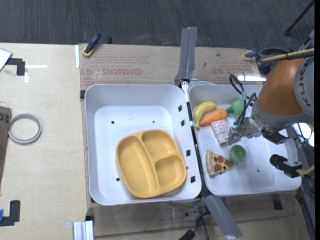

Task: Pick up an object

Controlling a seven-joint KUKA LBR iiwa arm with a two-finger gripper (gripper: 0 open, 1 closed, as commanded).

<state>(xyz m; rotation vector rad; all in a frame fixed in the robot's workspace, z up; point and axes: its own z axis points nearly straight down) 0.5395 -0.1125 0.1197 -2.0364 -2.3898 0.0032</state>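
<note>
The right bin [260, 181] holds a yellow banana [202, 110], an orange carrot [214, 116], a red-and-white packet [220, 131], a pizza slice toy [219, 163], a green round toy [237, 153] and another green piece [237, 106] at the back. My gripper [235, 136] hangs low over the bin, between the packet and the green round toy, just above that toy. Its fingertips are small and dark, and nothing can be made out between them.
The left bin [100, 134] holds a yellow divided plate [151, 162]. A roll of tape [23, 128] lies on the bench at far left. A blue-and-yellow tool [91, 44] lies behind the bins. The arm's orange band [282, 86] rises over the right bin's back right.
</note>
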